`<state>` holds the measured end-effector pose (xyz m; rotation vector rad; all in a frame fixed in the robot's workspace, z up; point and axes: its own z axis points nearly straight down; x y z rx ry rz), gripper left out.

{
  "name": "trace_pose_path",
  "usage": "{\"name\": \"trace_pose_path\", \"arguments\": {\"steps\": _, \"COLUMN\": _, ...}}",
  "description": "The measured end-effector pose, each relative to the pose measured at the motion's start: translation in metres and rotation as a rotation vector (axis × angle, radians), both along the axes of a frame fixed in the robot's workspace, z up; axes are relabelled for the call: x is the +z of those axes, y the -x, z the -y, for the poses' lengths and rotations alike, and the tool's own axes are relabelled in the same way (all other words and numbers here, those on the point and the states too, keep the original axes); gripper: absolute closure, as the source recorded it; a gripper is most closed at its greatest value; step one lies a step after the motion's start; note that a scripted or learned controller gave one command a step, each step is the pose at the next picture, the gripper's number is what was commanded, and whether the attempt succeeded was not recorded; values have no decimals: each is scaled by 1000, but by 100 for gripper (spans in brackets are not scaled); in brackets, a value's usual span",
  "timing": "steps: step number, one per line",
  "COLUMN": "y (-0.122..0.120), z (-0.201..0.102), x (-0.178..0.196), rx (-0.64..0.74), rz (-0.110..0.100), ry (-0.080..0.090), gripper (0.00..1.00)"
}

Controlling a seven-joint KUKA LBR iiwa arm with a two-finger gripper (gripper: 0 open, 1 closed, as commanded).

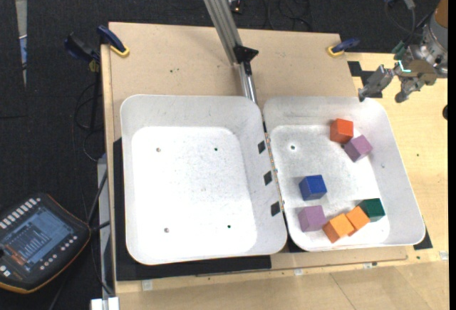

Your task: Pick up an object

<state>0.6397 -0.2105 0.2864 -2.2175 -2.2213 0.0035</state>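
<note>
Camera view. My jaws (390,85) hang over the bare surface (185,63) just beyond the far right corner of the right-hand shallow white bin (399,159). The two fingers stand spread apart with nothing between them: released, carrying no load.

Candidate objects all lie in the right-hand bin. Nearest to my jaws is the small orange cube (342,130), with a pale purple cube (358,147) touching or just beside it. A blue cube (312,187) sits alone near the bin's middle. Along the near edge lie a second purple cube (311,218), a second orange block (342,224) and a dark green cube (372,210), packed close together. The left-hand shallow white bin (142,159) holds no blocks.

Procedure, as judged from this layout: select the blue cube, since open floor surrounds it on all sides and neither finger would foul a neighbour. Centre above it, align the fingers with two parallel faces, descend vertically, then close.

Pose: the wrist is raised clear of the bin rim, entering from the right of the frame.
</note>
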Motion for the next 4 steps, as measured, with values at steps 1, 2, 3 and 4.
{"name": "trace_pose_path", "arguments": {"steps": 1, "y": -1, "z": 0, "x": 3, "rx": 2, "rz": 3, "ry": 1, "gripper": 0}}
{"name": "trace_pose_path", "arguments": {"steps": 2, "y": -8, "z": -7, "x": -54, "rx": 2, "rz": -1, "ry": 0, "gripper": 0}}
{"name": "trace_pose_path", "arguments": {"steps": 3, "y": -11, "z": -8, "x": -98, "rx": 2, "rz": 0, "ry": 0, "gripper": 0}}
{"name": "trace_pose_path", "arguments": {"steps": 4, "y": -12, "z": -19, "x": -150, "rx": 2, "rz": -1, "ry": 0, "gripper": 0}}
